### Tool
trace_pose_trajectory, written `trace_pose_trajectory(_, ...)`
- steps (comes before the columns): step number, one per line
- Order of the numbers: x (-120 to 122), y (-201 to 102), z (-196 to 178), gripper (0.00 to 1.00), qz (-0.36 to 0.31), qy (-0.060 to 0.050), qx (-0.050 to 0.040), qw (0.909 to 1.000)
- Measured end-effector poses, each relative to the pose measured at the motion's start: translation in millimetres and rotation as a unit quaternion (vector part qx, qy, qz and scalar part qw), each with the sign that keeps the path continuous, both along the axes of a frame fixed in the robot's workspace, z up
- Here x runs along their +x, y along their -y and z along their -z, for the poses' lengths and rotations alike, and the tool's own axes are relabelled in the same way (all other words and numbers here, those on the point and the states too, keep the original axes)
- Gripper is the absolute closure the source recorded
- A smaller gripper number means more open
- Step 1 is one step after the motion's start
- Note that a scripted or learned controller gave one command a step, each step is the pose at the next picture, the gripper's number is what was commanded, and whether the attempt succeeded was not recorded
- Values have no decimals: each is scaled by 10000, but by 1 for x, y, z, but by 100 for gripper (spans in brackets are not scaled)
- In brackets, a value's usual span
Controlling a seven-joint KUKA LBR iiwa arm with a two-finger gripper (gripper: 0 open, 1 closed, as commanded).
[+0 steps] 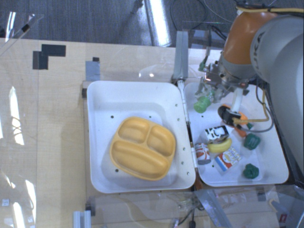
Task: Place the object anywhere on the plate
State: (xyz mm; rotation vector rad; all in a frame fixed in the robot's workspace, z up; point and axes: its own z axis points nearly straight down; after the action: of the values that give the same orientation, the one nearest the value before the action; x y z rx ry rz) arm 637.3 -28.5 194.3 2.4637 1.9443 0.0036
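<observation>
The wooden surface (47,141) carries two white bins. The left bin (97,127) holds a yellow sectioned plate (142,147). The arm (266,42) reaches over the right bin (273,163), its pincer (209,91) at that bin's far corner; how wide it stands I cannot tell. Just beneath it lies a pale green object (201,104), with a banana (220,146) and other small items nearer the camera.

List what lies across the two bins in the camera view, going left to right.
Left bin → yellow plate → right bin → light green object, with the gripper just above it → banana → dark green object.
</observation>
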Motion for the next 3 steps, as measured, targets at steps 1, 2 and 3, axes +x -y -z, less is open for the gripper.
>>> trace_pose_trajectory(1, 1, -1, -11, 100, -37, 24, -4, 10000)
trace_pose_trajectory(2, 5, -40, 9, 100, -506, -4, 5, 9987)
trace_pose_trajectory(3, -29, -120, 9, 100, -1874, -5, 5, 9823)
